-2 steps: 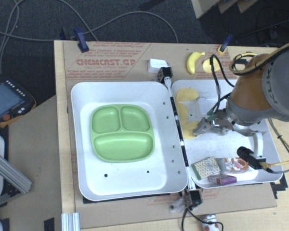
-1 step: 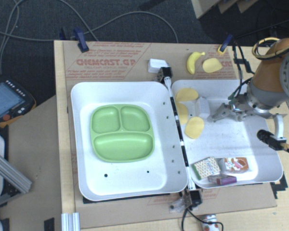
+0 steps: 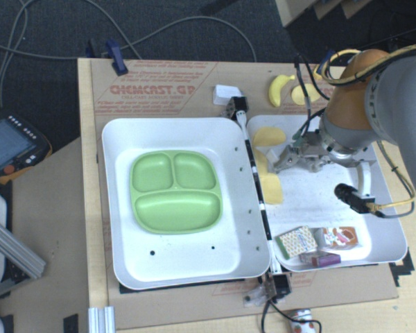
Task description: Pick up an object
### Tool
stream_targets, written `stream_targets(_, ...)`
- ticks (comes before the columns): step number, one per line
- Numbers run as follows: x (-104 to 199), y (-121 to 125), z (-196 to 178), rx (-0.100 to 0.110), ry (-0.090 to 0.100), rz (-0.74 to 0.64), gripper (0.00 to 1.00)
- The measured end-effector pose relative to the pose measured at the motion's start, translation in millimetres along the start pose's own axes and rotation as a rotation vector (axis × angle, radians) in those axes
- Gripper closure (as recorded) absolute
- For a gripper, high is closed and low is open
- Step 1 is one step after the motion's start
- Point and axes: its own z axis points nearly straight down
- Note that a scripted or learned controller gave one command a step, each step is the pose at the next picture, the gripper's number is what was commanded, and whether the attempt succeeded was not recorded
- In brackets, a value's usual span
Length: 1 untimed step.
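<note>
Pale yellow flat pieces [image 3: 268, 137], two or three, soft-edged: lying along the left side of the right white bin [image 3: 385, 245], one near the top-left corner, one [image 3: 271, 189] lower beside the bin's left wall.

Small checkered packet [image 3: 296, 241]: flat, near the bin's lower-left corner.

Red-and-white packet [image 3: 340, 238]: flat, just right of the checkered one.

Purple oblong item [image 3: 322, 259]: at the lower rim, just below both packets.

Single fixed camera, mounted above the bench [image 3: 159, 82], looking down at a slant. Both white bins in frame: left bin [image 3: 118, 207] fills the centre, right bin [image 3: 385, 234] sits at centre right. Arm [image 3: 395, 96] enters from the upper right. Dark floor runs along the top. Medium distance.
</note>
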Motion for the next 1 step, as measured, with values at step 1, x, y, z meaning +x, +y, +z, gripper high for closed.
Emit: stream_targets(1,21.0,-50.0,0.7,0.001,-0.001,0.002,0.0)
